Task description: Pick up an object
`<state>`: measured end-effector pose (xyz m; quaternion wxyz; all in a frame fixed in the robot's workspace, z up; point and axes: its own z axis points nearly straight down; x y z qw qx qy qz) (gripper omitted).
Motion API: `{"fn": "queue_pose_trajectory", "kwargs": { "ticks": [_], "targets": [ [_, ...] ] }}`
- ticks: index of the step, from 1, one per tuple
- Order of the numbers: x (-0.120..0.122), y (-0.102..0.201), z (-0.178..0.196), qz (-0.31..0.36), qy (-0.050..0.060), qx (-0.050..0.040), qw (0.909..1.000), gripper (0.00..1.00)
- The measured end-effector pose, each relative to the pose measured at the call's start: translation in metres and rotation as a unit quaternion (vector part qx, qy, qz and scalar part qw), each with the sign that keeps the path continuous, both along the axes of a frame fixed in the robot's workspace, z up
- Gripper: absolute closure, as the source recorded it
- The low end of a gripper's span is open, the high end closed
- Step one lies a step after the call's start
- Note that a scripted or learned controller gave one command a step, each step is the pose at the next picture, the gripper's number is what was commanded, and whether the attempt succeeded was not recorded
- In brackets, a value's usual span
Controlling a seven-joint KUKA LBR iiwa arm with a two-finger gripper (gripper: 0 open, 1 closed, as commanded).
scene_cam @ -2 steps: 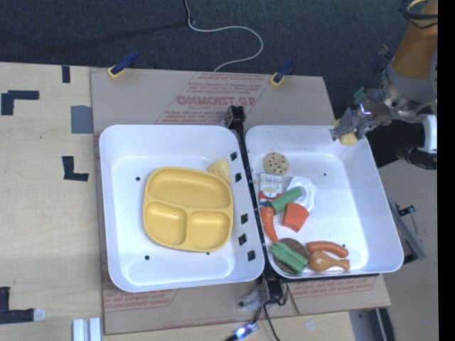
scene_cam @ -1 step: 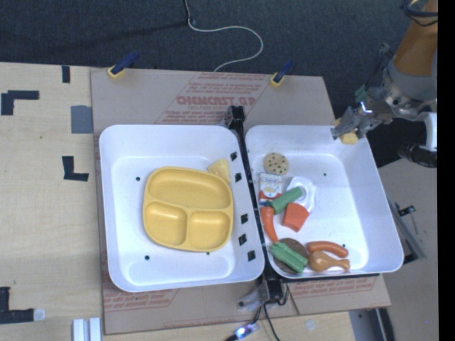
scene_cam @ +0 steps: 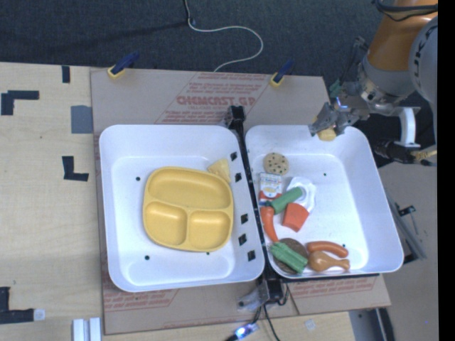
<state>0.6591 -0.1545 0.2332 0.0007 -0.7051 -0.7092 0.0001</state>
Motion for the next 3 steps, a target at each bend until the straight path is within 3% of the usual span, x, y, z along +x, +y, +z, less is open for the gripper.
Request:
{"fn": "queue_pose_trajectory", "kwargs": {
  "ticks": [2,3],
  "targets": [
    [-0.013,0.116,0.008,0.0,0.001,0.0006,1.0,1.0],
    [-0.014,0.16,-0.015,0.0,0.002,0.0001,1.0,1.0]
  ]
}}
